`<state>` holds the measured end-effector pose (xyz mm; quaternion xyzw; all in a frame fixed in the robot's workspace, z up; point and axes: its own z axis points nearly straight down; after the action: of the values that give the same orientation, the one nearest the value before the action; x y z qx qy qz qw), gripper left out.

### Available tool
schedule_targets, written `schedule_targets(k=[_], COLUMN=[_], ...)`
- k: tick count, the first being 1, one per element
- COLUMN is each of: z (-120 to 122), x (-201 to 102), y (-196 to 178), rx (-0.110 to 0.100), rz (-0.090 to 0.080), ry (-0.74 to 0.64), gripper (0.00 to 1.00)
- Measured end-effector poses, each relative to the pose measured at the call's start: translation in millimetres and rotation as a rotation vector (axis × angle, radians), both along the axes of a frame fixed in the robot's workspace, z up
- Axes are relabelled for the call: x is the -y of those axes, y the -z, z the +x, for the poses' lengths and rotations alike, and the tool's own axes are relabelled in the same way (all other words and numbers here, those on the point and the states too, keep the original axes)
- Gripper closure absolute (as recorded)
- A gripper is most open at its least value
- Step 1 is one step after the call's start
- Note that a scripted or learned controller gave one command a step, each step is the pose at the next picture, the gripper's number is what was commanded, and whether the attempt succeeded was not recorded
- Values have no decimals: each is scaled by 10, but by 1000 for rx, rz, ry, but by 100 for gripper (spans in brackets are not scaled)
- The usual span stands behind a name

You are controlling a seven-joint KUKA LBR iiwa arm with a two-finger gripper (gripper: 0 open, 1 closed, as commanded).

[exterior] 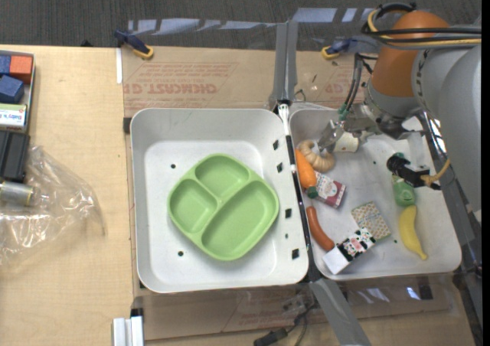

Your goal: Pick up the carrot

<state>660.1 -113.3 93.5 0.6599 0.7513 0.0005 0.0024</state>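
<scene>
Low in the right bin (448,256) lie a hot dog (319,229) and banana (413,231), the carrot (305,171) sits mid-frame against its left wall, and just above hangs the gripper (334,138), grip state unreadable, seemingly lining up.

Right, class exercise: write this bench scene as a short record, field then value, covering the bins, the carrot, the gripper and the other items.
left bin: holds a green divided plate
right bin: holds the food items and small cartons
carrot: by the right bin's left wall, below the gripper
gripper: over the right bin's upper left part, above a croissant
sausage: below the carrot, along the left wall
banana: right side of the right bin
carrot status: lying in the bin, not lifted
</scene>
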Motion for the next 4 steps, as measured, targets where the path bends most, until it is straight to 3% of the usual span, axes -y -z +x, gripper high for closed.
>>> schedule_targets(k=[1,2,3,4], z=[-566,-1009,-429,-15], x=[-113,-14,-62,-67], y=[25,26,19,25], rx=[-6,-6,-3,-5], rz=[2,2,1,1], ry=[-86,-337,-112,523], gripper=[0,0,0,0])
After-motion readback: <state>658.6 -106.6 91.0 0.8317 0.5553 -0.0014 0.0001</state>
